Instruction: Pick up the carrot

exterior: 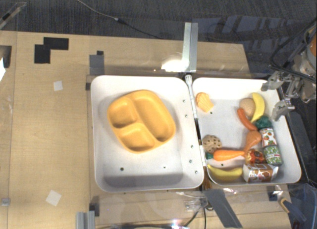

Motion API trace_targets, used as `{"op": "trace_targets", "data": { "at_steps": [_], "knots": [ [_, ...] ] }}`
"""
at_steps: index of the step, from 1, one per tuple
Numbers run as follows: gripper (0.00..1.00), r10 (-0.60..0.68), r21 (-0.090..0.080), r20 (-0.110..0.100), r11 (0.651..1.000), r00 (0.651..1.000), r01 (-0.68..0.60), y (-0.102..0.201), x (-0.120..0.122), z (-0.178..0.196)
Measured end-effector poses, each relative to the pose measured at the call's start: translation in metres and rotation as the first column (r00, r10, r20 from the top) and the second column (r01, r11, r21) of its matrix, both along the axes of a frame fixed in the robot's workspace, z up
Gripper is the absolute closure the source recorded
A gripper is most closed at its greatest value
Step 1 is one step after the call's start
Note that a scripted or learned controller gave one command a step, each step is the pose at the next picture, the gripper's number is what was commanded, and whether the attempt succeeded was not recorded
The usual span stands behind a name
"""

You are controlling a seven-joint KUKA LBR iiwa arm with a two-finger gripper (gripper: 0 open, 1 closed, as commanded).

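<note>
The carrot [228, 155], orange and tapered, lies on its side near the front of the right bin [223, 86], resting against a yellow banana [225, 173]. My gripper [276, 96] hovers at the right bin's far right edge, well behind and to the right of the carrot. Its fingers [280, 109] stand open with nothing between them.
The right bin also holds a cookie [211, 143], a pastry [204, 102], a potato [246, 106], a second banana [258, 106], a red sausage [244, 119], a drumstick [252, 139] and two cans [270, 147]. A yellow divided plate [141, 120] sits in the left bin [143, 176].
</note>
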State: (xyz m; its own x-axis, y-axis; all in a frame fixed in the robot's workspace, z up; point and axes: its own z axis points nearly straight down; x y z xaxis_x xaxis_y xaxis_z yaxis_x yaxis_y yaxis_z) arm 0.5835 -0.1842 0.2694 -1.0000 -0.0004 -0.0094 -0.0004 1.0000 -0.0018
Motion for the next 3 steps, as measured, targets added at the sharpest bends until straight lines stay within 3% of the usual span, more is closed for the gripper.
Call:
{"op": "trace_targets", "data": {
  "at_steps": [1, 2, 3],
  "knots": [
    [0.00, -0.006, 0.002, -0.006, 1.000, 1.000, 0.006, -0.004, -0.031, -0.094],
    [0.00, -0.116, 0.000, 0.009, 0.993, 0.993, 0.116, 0.016, -0.052, -0.179],
    [0.00, -0.342, 0.008, 0.006, 0.940, 0.940, 0.342, 0.091, -0.035, -0.180]
  ]
}}
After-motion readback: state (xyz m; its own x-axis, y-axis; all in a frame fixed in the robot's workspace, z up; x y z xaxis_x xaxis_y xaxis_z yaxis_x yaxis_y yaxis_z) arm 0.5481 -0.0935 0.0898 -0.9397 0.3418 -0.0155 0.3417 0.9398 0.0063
